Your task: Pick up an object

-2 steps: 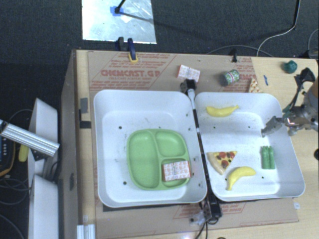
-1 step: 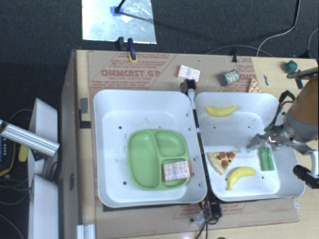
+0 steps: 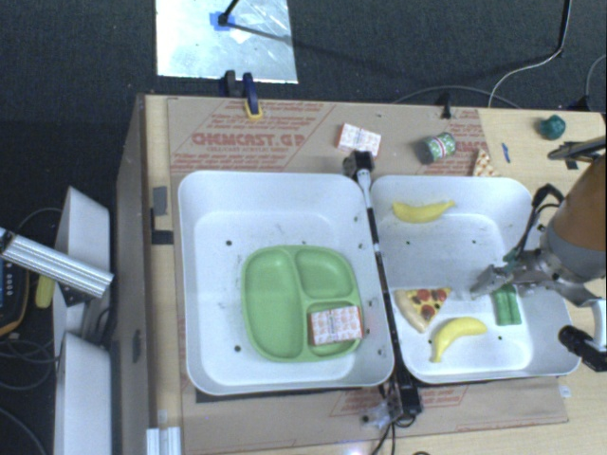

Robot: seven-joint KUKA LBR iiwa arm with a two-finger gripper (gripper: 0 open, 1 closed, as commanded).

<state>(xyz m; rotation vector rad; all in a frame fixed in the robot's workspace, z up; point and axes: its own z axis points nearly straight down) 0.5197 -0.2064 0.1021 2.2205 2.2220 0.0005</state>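
Camera view puts the gripper low in the right bin, its two thin fingers spread apart and pointing toward nine o'clock, with nothing between them. No pick looks made yet: closing on something and lifting are both left to do. Nearest candidate is the green block, just at six o'clock of the fingers, partly under the wrist. A banana lies at seven o'clock of the gripper, a pizza slice at eight o'clock, and a second banana near the bin's twelve o'clock wall. These sit close together, so a descent could nudge a neighbour. In the left bin a green divided plate carries a patterned packet.
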